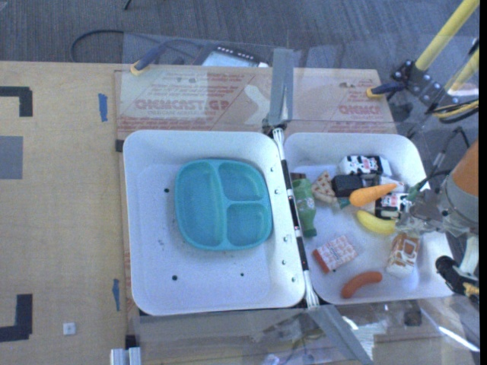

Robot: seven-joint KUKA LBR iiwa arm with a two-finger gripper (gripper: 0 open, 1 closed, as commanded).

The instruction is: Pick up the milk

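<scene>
My picture is bright and even, with soft light from above. The white bins (152, 166) glow a little, and shadows are faint. Small things look fuzzy, and my arm (464, 204) is blurry at the edge.

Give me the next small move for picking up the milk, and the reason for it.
Probably shift the gripper toward the far left, over the milk. The black-and-white carton lies at the right bin's far side, while the gripper hangs nearer the banana and a small carton, with the carrot in between. It seems not yet lined up for a grasp.
</scene>
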